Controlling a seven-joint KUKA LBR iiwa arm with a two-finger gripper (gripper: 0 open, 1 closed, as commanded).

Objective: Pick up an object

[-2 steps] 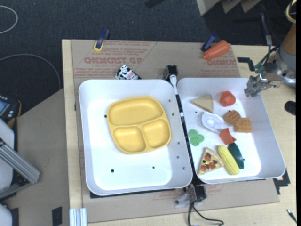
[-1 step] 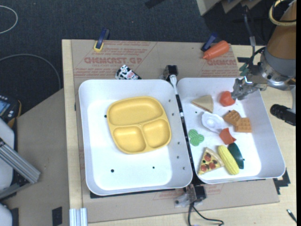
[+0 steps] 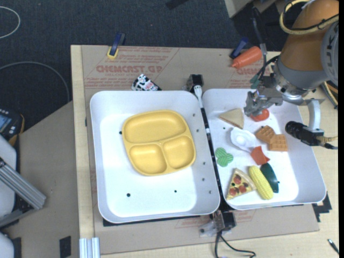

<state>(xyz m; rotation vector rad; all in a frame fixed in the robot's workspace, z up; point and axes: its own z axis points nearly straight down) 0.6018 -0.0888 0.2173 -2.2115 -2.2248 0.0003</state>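
My gripper [image 3: 257, 106] is low over the far part of the right bin [image 3: 317, 183]. It sits right above a small red piece [image 3: 263, 114] that peeks out beneath it; whether it touches the piece is unclear. Close by lie a tan wedge [image 3: 232, 117], a white piece [image 3: 243, 139] and two orange-brown waffle pieces [image 3: 273, 138]. Toward the front are a red chunk [image 3: 259, 155], a green piece [image 3: 223, 156], a pizza slice [image 3: 240, 184], a corn cob [image 3: 260, 181] and a dark green vegetable [image 3: 270, 176].
The left bin [image 3: 105, 160] holds a yellow divided plate [image 3: 158, 141]. On the bench behind the bins are a black-and-white item [image 3: 145, 83], a blue and yellow clamp [image 3: 114, 46] and an orange object [image 3: 246, 57].
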